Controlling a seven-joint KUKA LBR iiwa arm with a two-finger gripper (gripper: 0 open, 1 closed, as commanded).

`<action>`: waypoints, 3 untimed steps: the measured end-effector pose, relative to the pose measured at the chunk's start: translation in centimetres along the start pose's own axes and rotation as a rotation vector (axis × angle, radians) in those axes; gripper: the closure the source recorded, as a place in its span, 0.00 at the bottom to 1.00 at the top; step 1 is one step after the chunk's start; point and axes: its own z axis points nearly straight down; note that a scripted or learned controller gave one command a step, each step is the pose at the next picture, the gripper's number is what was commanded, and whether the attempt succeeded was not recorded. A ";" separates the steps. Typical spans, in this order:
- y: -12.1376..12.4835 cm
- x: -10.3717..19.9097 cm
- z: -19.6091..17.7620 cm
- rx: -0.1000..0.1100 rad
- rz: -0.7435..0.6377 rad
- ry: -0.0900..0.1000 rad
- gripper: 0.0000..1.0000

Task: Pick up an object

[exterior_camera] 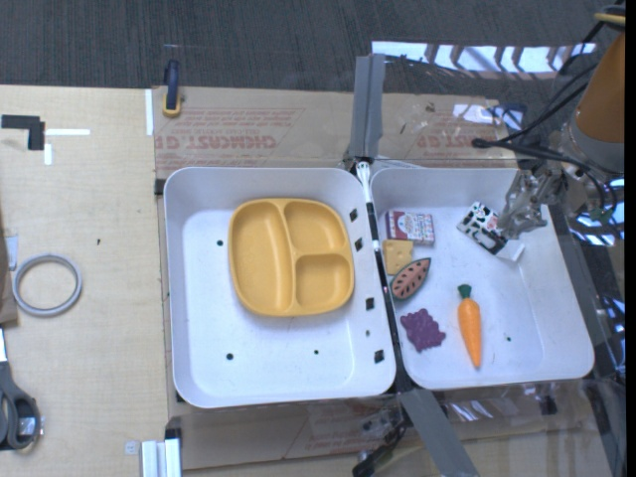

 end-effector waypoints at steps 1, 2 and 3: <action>-0.2 -1.9 -1.3 0.001 0.422 -0.002 0.00; 5.6 -1.6 2.6 0.000 0.309 0.000 0.00; -0.4 -3.1 2.0 0.001 0.690 -0.001 0.00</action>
